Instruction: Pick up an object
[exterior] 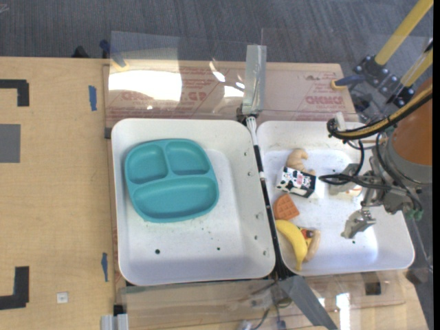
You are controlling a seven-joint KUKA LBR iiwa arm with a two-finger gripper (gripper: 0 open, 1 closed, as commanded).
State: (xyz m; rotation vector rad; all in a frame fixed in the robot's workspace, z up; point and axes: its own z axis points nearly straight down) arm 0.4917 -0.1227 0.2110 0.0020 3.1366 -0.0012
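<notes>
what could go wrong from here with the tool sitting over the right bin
1. The tool hangs over bare floor of the right bin, apart from every object; closing here would likely grab nothing.
2. The banana, orange wedge and black-and-white block crowd the left wall, so a grasp may nudge a neighbour or catch the bin divider.
</notes>
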